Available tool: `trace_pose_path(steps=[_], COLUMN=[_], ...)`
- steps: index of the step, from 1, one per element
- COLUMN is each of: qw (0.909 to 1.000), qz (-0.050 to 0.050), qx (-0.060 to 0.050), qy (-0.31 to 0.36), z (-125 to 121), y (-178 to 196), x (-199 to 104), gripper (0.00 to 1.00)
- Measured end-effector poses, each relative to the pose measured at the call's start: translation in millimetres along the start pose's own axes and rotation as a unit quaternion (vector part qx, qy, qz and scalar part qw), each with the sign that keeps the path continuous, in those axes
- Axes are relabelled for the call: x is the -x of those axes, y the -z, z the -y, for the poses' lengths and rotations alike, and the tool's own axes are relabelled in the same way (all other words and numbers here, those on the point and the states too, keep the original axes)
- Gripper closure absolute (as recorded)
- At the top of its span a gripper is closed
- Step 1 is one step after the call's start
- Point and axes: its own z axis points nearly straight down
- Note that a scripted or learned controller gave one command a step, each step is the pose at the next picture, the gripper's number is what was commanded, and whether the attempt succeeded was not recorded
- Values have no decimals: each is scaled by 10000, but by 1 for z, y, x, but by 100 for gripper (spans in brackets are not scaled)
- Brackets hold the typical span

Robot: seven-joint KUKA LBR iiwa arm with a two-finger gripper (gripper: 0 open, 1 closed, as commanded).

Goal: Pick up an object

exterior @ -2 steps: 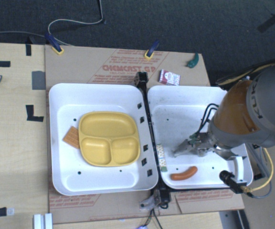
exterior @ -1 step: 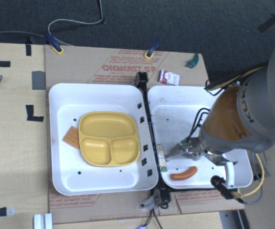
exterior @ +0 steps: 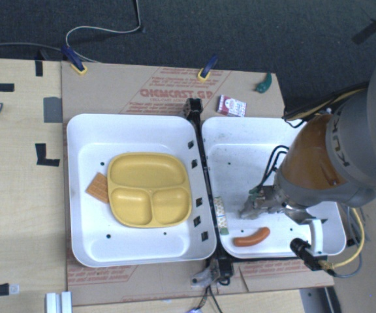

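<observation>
A small orange-red sausage (exterior: 250,237) lies near the front edge of the right bin (exterior: 240,142). My gripper (exterior: 256,205) hangs low in that bin, just above and behind the sausage, with nothing visible between its parts. The grey arm with its orange band (exterior: 312,158) covers the bin's right half. In the left bin (exterior: 83,175) sits a yellow divided plate (exterior: 150,189), and a tan cracker-like piece (exterior: 98,188) pokes out from under the plate's left side.
A small red-and-white packet (exterior: 230,105) and a green clip (exterior: 264,82) lie on the cardboard behind the right bin. Black clamps (exterior: 193,107) run along the divider between the bins. Cables trail at the bench's front right.
</observation>
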Motion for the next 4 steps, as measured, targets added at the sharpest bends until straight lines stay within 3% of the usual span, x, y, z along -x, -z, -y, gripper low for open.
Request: trace_pose_path(steps=[1, 2, 3, 4], qw=[10000, 10000, 10000, 10000], qz=[-1, 3, 1, 0], qx=[-1, -17, -10, -12], qy=[-1, -8, -7, -5], z=[0, 2, 1, 1], y=[0, -10, 0, 0], x=[0, -4, -4, -4], gripper=[0, 0, 100, 0])
